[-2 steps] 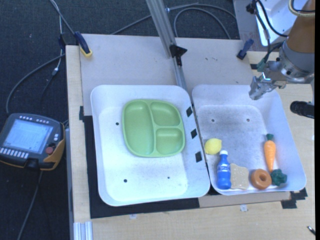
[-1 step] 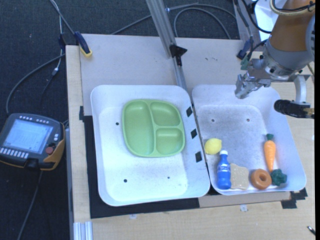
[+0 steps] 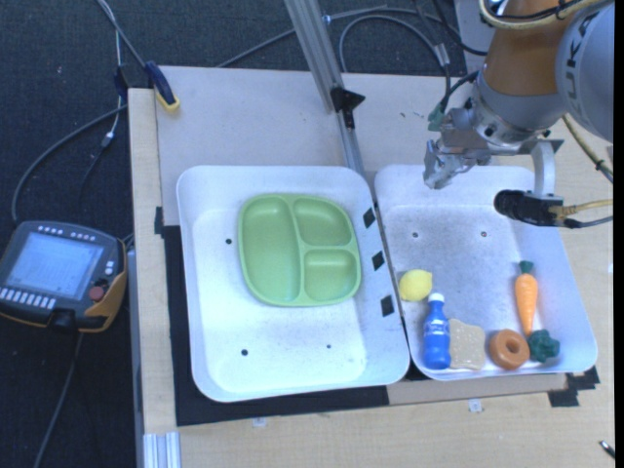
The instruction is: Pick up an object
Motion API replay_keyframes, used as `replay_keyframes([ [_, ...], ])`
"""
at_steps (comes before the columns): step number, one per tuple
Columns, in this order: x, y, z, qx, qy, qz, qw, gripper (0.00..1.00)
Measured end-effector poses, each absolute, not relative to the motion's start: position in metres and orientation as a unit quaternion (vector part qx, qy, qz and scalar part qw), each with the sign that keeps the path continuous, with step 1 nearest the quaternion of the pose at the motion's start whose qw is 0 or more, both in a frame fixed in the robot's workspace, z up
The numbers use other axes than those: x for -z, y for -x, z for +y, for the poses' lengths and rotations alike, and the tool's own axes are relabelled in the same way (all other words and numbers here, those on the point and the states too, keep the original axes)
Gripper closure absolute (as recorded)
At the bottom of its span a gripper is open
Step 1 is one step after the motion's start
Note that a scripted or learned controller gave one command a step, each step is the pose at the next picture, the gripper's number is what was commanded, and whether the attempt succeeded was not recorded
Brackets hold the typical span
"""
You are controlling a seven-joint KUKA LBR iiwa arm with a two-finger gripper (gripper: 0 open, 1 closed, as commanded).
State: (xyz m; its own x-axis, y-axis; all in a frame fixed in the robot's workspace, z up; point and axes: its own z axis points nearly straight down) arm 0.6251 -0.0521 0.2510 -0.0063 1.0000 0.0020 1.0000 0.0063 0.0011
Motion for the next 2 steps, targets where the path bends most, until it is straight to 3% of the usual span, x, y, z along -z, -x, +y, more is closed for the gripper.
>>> replay_keyframes([
  [1,-0.236,-0.616,0.001,-0.0003,0.705,-0.709,0.002,1.0],
  [2,-0.224,-0.622,0.049,-0.0003,0.705,-0.709,0.001,1.0],
])
